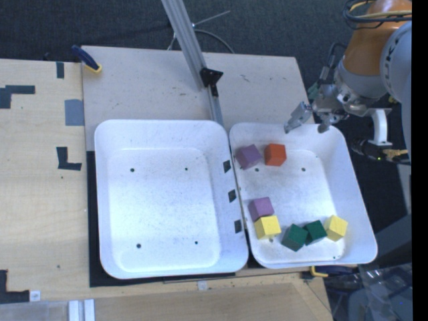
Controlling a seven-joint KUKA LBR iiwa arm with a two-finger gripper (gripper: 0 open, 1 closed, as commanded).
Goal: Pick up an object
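Gripper (309,119), fingers spread and empty, hovers over the right bin's (358,199) far rim; the orange cube (275,154) looks the easiest target.

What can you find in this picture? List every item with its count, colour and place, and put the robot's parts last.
Bins: 2, white, side by side on the bench; left bin, right bin.
Purple cubes: 2, in the right bin; one near its far left, one at mid left.
Orange cube: 1, right bin, just right of the far purple cube.
Yellow cubes: 2, right bin, near side; one below the mid purple cube, one at the right.
Green cubes: 2, dark green, right bin, between the yellow ones.
Arm: 1, grey and orange, upper right.
End effector: 1, grey, above the right bin's far rim, holding nothing.
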